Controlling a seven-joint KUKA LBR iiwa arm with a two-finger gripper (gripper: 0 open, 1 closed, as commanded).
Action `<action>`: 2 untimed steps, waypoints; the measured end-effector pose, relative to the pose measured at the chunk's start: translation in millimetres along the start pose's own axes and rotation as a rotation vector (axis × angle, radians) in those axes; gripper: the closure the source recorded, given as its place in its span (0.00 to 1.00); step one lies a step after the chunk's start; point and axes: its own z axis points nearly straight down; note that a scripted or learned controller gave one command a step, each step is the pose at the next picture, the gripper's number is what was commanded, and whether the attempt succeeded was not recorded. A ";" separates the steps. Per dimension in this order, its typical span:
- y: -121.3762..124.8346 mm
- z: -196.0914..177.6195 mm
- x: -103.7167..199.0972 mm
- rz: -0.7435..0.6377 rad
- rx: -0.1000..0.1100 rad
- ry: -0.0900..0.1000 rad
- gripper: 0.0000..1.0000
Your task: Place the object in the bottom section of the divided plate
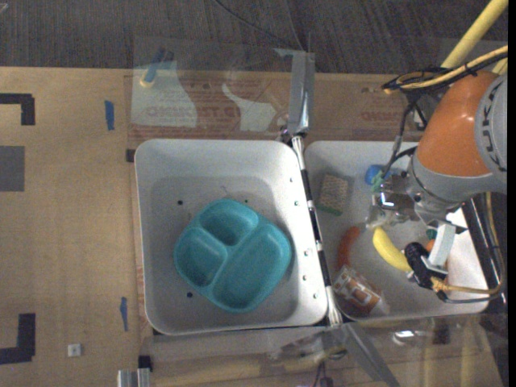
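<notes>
Two shallow white bins sit side by side on the counter. The left bin (153,176) holds a teal divided plate (233,254), lying flat near the bin's middle and turned at a slant; it has two small sections toward the far and left side and one large section toward the near right corner of the bin. All three sections are bare.

The right bin (322,164) holds a scatter of things: a yellow banana (389,251) near its middle, a small tan square block (333,191) toward the far left corner, a blue item (373,174) just beyond the banana, a red-orange rounded piece (349,247) beside the left wall, and a brown packaged item (359,290) at the near edge.

The hand (393,208) hangs over the right bin, just above the banana's far end. Whether it is spread or pressed together, or touching the banana, cannot be told from this slant.
</notes>
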 end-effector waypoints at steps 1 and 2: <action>-15.6 -0.3 71.4 -0.331 0.000 0.001 1.00; -9.7 -0.2 156.9 -0.336 -0.004 -0.001 1.00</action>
